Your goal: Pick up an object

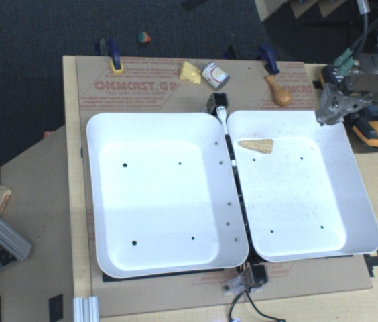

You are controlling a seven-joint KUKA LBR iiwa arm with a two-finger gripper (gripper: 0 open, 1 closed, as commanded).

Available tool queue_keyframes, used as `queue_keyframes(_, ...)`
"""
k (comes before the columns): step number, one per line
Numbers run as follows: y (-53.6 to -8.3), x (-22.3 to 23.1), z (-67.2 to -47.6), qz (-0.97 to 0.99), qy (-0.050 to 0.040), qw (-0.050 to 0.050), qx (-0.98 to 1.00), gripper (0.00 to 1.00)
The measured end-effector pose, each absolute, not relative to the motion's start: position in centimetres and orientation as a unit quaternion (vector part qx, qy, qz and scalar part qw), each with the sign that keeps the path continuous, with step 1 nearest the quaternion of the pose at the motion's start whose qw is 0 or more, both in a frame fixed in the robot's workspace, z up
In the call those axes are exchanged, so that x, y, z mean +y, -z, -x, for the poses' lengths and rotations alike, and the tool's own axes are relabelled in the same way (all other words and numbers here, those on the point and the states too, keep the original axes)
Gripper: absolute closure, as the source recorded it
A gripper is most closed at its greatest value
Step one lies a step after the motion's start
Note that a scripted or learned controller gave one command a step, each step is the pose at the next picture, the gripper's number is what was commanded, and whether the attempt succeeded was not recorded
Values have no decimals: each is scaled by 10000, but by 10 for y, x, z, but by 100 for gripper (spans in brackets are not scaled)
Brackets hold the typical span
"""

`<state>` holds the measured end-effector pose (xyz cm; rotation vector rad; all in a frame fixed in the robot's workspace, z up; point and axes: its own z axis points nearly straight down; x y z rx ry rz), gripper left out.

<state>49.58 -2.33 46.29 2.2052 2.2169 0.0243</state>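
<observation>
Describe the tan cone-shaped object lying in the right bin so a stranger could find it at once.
Start at the right-hand shallow white bin of the two on the bench. Near its far edge lies a small tan cone-shaped piece, on its side with the tip pointing toward the left bin. It lies inside a bin, whereas the yellow wedge and the brown pear-shaped piece sit on the cardboard beyond.

Bins (108, 129) smooth white plastic, slight sheen; bench board (142, 86) matt brown cardboard; floor (35, 19) dark carpet.
</observation>
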Motion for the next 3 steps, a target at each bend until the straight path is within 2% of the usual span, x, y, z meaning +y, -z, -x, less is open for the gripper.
queue_keyframes(1,-264,-17,-527,-7072,61,-63,7069,100)
queue_keyframes(2,-320,-62,-483,-7092,-11,26,7050,100)
queue_keyframes(3,-456,-60,-488,-7067,-63,78,7074,100)
